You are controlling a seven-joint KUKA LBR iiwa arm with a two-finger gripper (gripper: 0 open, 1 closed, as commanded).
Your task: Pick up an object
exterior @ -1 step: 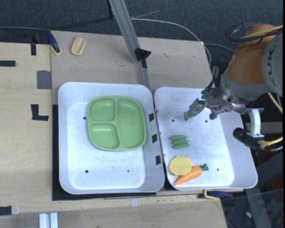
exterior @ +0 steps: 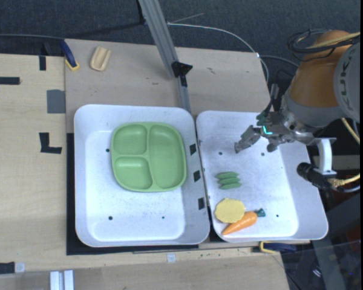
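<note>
- Two bins are sitting side by side on the bench [exterior: 133,71], their inner rims touching: the left bin [exterior: 88,180] and the right bin [exterior: 302,213], likely arranged so the arm can work across both.
- One arm [exterior: 320,83] is reaching in from the right, over the upper part of the right bin.
- One green plate [exterior: 149,156], with three compartments, is lying flat in the upper middle of the left bin, carrying nothing.
- One gripper [exterior: 249,139] is hanging over bare floor in the upper part of the right bin, its fingers appearing spread, with nothing showing between them.
- Three small toys are lying in the lower left of the right bin, all candidates for picking: one carrot [exterior: 239,223], touching one yellow disc [exterior: 229,209] just above it, and one bean pod [exterior: 228,179] a little above those.
- The pod is lying nearest the gripper, below and slightly left of it, so I am judging it the likeliest target; no grasp is made yet.
</note>
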